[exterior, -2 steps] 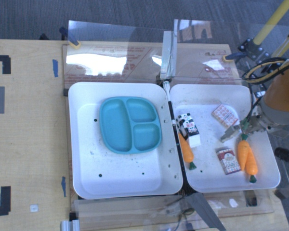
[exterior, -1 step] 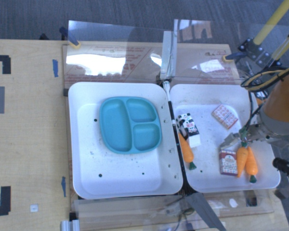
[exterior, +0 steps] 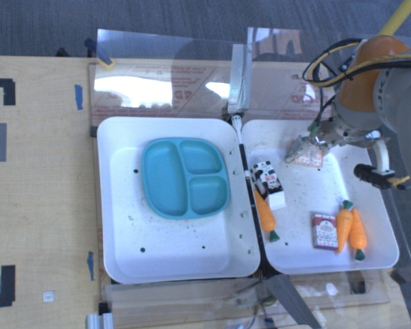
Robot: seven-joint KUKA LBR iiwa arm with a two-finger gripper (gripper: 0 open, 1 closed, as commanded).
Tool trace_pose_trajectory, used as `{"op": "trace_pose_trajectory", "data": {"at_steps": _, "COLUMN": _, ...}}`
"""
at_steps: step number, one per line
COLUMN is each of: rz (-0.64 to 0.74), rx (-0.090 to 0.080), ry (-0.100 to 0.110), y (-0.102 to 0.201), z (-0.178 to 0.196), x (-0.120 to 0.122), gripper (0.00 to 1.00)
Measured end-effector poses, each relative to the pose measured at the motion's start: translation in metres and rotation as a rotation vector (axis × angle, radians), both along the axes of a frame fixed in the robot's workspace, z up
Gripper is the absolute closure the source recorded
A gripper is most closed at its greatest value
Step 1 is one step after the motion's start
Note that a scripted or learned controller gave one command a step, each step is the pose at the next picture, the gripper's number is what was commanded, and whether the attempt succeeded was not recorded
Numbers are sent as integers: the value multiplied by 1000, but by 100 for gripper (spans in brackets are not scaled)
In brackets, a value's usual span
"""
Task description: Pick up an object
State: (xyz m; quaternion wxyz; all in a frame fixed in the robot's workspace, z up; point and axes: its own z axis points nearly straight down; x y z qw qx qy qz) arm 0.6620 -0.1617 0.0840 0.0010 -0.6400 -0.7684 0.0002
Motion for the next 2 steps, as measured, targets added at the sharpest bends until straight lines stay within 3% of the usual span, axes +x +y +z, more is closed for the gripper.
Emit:
{"op": "trace_pose_trajectory", "data": {"at_steps": 1, "rz": 1, "rx": -1, "ry": 4, "y": 0, "z": 7, "x": -1, "gripper": 100}}
{"op": "trace_pose_trajectory", "data": {"at_steps": 2, "rz": 51, "rx": 0, "ry": -8, "y": 79, "z": 103, "x": 7, "gripper": 100}}
